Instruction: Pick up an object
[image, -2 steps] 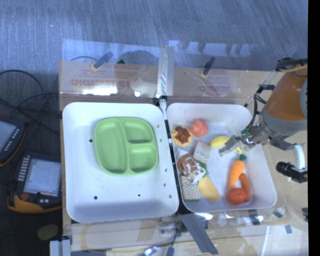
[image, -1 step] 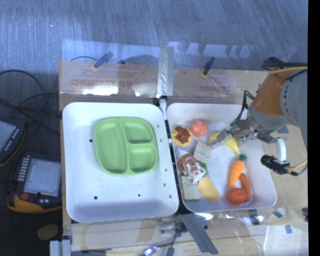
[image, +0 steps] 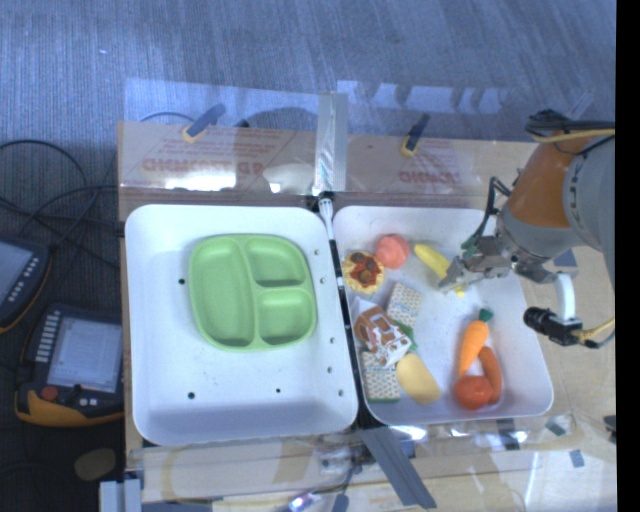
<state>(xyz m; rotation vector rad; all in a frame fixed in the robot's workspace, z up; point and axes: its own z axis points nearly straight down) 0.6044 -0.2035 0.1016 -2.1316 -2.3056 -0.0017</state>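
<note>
Tray (image: 252, 290) in left bin (image: 150, 330)

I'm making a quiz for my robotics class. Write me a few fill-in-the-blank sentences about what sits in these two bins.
1. The green divided tray lies in the ____ bin.
2. The carrot has a ____ top.
3. The claw hovers beside the ____ banana.
4. The tray has ____ compartments.

Missing words: left; green; yellow; three
</note>
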